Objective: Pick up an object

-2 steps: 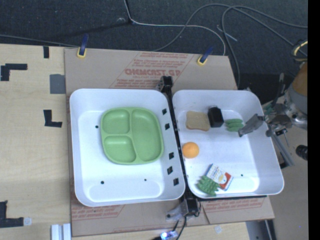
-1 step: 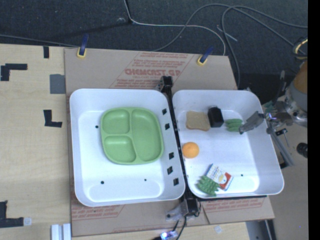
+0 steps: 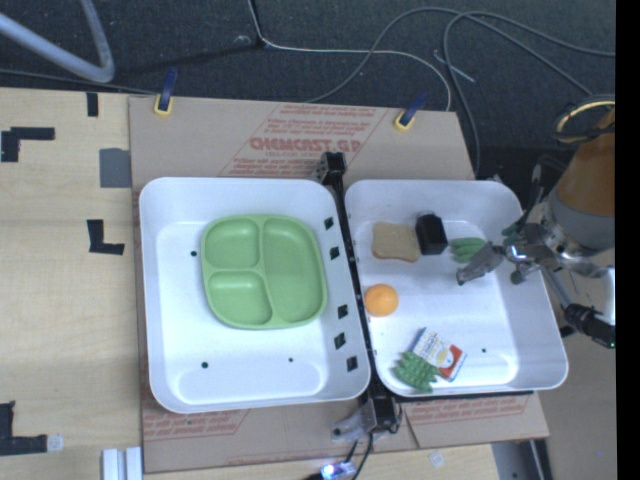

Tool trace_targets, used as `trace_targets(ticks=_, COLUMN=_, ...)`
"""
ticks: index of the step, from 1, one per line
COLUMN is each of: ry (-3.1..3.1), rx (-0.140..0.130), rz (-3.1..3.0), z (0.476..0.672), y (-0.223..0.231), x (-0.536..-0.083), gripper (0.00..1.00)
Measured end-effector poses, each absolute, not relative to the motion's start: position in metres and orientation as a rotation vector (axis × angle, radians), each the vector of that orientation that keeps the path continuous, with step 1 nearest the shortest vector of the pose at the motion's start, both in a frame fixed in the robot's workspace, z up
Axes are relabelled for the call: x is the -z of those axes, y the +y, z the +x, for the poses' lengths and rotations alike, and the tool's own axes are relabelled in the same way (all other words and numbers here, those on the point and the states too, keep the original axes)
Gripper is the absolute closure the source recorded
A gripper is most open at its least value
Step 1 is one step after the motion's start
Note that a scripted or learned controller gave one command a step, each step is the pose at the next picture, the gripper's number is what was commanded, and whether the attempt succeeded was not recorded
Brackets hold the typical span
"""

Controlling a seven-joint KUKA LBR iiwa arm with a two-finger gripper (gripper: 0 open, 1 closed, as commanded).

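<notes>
Reaching in from the right, the grey arm [image 3: 585,203] hangs its gripper [image 3: 490,261] low over the right bin [image 3: 500,203], fingers spread with nothing between them, just beside a green toy [image 3: 466,247] near a black block [image 3: 431,233].

the worktop [image 3: 60,298] is light wood with black angular marks along its left part. a brown cardboard sheet [image 3: 300,138] with red printing lies on it, held at the far edge by two yellow-and-blue clamps [image 3: 163,100]. two shallow white bins sit side by side on the cardboard, touching along a black-clipped seam. the left bin [image 3: 160,368] holds a green divided plate [image 3: 265,271] with three compartments, lying flat near its centre. behind the worktop, dark carpet [image 3: 330,8] carries loose grey cables [image 3: 430,28]. a grey curved bar [image 3: 60,53] with a yellow tip crosses the upper left corner.
</notes>
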State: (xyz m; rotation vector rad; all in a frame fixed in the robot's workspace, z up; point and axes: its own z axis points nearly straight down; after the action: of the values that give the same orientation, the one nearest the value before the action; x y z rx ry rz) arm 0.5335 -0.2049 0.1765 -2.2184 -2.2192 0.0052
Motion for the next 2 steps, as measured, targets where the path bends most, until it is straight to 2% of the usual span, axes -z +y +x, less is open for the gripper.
trace_targets(ticks=1, ry=-2.219, rx=-0.007, rz=-2.216, z=0.534, y=-0.195, x=-0.116, gripper=0.0)
trace_targets(ticks=2, ry=-2.223, rx=-0.003, rz=-2.222, z=0.534, y=-0.195, x=-0.084, gripper=0.0)
